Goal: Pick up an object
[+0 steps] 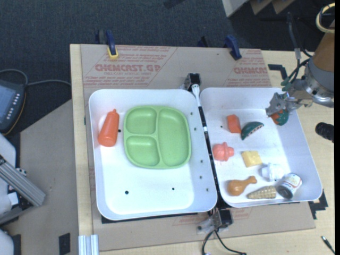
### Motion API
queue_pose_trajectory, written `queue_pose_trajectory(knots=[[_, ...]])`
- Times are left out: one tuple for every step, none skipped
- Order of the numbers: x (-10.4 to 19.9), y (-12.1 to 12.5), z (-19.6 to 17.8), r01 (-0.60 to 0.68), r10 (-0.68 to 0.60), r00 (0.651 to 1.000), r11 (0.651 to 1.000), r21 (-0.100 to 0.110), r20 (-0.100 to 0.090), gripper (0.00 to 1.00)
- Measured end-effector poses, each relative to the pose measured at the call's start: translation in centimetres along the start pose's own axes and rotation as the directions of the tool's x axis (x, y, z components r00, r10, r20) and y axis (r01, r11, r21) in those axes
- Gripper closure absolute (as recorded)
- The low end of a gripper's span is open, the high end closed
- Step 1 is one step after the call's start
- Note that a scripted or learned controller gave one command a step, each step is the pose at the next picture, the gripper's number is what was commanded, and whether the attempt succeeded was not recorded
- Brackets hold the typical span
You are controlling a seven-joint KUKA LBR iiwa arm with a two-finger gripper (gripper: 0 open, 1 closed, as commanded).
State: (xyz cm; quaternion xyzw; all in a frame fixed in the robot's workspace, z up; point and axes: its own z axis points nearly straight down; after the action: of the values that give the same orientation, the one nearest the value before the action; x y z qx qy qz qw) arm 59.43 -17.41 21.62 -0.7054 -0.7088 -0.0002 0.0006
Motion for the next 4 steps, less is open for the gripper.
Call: queue_pose_trajectory(knots=[[4.4, 1.2, -0.3, 0.000, 0.000, 1.000, 1.000, -0.003, 0.001, 1.00], [9.0, 3.8, -1.7, 0.001, -0.001, 1.000, 1.000, -0.006, 0.001, 1.00], [12.0, 4.7, 0.2, -0.002, 0.002, 1.000, 1.000, 0.001, 0.001, 1.00], [11.9, 5.0, 0.0, -0.003, 0.003, 1.000, 1.000, -0.003, 0.002, 1.00]])
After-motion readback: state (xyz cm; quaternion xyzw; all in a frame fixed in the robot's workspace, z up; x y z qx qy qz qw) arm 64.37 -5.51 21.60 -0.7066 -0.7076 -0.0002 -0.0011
